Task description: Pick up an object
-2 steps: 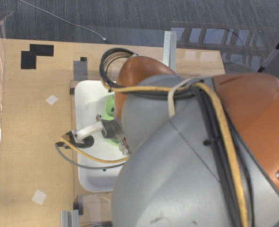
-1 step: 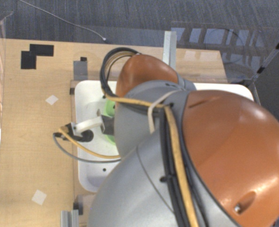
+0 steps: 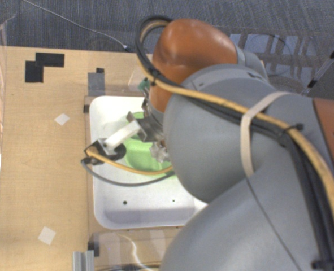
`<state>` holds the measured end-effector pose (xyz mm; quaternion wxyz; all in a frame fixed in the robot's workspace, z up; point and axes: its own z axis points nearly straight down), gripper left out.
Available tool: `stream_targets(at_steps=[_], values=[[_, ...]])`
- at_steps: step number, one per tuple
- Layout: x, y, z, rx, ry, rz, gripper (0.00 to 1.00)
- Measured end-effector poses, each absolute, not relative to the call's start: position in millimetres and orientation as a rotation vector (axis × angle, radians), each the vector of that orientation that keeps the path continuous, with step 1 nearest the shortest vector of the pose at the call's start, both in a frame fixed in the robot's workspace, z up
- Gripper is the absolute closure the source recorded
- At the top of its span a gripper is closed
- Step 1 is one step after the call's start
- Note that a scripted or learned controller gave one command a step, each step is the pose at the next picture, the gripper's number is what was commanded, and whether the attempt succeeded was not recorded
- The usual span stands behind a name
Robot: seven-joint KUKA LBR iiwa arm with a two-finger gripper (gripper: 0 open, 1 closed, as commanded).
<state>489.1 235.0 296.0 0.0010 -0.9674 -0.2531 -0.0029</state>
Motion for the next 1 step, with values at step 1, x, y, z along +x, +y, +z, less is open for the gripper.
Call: stream_targets(at_steps=[1], values=[[486.1,233.9,190.2,-3.124,-0.355,0.006,1.00]])
